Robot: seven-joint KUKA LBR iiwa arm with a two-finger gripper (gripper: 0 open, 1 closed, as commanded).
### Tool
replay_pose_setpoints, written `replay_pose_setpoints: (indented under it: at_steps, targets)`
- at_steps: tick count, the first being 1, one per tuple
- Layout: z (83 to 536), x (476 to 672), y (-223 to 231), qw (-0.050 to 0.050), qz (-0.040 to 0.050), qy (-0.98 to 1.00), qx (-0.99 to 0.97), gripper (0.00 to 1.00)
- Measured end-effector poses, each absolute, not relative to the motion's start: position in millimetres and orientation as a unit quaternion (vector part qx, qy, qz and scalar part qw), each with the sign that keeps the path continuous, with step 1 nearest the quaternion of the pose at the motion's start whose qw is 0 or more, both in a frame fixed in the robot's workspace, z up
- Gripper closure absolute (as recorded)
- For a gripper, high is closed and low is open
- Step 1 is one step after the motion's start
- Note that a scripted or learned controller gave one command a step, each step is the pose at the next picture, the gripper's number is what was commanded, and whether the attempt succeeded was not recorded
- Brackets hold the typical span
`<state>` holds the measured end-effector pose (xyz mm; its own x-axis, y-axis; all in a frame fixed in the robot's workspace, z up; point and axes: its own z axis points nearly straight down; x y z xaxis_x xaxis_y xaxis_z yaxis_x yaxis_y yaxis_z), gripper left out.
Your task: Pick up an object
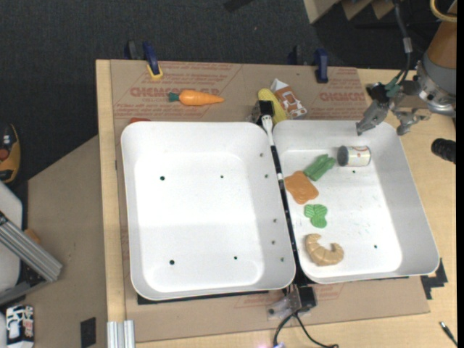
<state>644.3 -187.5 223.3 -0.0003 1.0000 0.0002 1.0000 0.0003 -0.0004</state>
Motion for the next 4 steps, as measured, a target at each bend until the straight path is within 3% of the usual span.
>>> replay_pose_setpoints:
  at_steps: [1,2,3,4]
  targets:
    - [113.2,665.3,-98.5,0.006,0.0013,-0.71,-0.704,0.0]
    - [84.2,621.6,-93.2,0.001,0.0001,-0.706,-0.708,0.0]
    - [96.4,623.9,-93.7,-0.002,-0.0016,-0.707,-0.708,1.0]
    - [206.8,670.2,-54.8,-0.006,-0.0057,-0.709,-0.705,1.0]
